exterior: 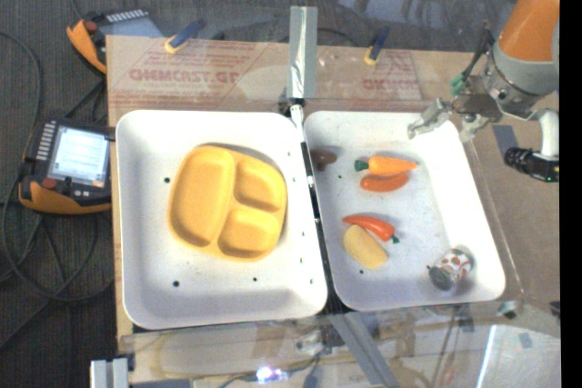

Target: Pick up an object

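My gripper [446, 119] hangs over the far right corner of the right bin [482, 223], open, with nothing between its fingers. Below it in that bin lie an orange carrot with a green top [387, 164] and an orange-red piece [385, 184] right beside it. Nearer the front are a red pepper [369, 225], touching a pale yellow piece [366, 248]. A small silver and red can-like object [451, 268] rests in the front right corner. A small brown item [325, 158] sits against the bin's left wall.
The left bin [145, 277] holds a yellow divided tray [231, 201] at its middle. A metal post [302, 54] stands at the back between the bins. A handheld pendant [68, 164] lies on the floor to the left.
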`<action>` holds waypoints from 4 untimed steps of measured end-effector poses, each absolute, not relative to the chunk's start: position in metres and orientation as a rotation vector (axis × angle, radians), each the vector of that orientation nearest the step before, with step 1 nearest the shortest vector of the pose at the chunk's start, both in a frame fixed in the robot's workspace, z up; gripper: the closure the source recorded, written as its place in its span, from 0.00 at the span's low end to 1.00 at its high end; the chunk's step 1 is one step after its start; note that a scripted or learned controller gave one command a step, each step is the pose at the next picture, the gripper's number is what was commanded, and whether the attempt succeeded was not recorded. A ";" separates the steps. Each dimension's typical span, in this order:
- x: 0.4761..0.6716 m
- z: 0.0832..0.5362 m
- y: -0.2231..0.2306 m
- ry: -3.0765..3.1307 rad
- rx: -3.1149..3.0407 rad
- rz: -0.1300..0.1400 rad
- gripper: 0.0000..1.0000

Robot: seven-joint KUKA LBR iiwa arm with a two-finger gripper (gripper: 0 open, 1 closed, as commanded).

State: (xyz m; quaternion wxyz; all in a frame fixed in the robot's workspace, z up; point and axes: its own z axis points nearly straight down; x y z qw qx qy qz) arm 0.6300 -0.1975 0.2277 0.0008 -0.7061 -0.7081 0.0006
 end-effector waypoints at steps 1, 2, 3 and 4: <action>0.601 0.104 -0.168 -2.105 -2.351 -0.016 0.00; 0.615 0.090 -0.149 -2.131 -2.324 -0.008 0.00; 0.615 0.099 -0.150 -2.132 -2.324 -0.005 1.00; 0.638 0.223 -0.105 -1.823 -2.560 0.007 1.00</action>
